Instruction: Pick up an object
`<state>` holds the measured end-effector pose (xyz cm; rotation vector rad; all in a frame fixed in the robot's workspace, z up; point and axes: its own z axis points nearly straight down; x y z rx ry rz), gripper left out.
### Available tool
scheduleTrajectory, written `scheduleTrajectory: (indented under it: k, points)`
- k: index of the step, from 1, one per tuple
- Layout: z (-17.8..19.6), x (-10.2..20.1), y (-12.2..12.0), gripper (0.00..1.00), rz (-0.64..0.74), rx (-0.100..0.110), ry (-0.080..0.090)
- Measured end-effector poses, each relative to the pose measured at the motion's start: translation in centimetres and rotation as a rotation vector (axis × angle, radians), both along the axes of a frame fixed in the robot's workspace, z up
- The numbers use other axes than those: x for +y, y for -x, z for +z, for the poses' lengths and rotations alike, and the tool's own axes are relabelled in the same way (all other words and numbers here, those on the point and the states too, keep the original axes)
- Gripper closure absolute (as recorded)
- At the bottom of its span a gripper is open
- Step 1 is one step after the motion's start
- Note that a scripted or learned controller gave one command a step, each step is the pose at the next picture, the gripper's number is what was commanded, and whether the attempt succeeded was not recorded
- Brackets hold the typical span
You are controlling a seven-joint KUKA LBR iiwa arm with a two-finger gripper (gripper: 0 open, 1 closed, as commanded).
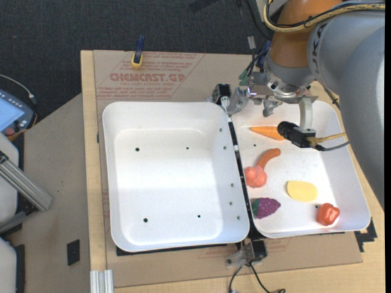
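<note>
Over the right bin [353, 182], near its far edge, the tool [287, 110] hangs from the arm's smooth grey casing and glossy orange band. Its two pale metal fingers [306, 112] point down, spread apart, with nothing between them; a black boxy part with a yellow cable sits just beside the nearer finger.

The bins are shallow, white, matte plastic with rounded corners, touching along a dark seam studded with small black dots. They sit on a brown cardboard sheet [153, 72] printed in red letters, laid on the table.

All the objects lie in the right bin, looking like toy plastic food. A slim, tapered orange carrot [267, 132] lies just below the tool, its thick end near the black part. Nearer me, a curved orange-red piece [267, 157] bends down to touch a rounded pink lump [256, 177]. Below that sits a bumpy purple grape bunch [267, 207] with a green tip, close to the seam. A smooth, flat yellow oval [302, 191] lies to the right, and a shiny red pepper [328, 214] rests near the bin's near right corner.

A small yellow and blue clamp [138, 55] grips the cardboard's far edge
</note>
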<state>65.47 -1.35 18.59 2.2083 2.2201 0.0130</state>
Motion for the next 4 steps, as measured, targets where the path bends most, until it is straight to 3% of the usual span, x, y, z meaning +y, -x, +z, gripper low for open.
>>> scheduleTrajectory:
  k: [1,2,4]
  points:
    - [1.0,-0.2,0.5,1.00,-0.004,0.008,0.000]
    - [0.8,-12.4,7.1,1.00,-0.018,0.018,0.002]
    - [-10.3,-21.3,17.9,1.00,-0.013,0.017,-0.003]
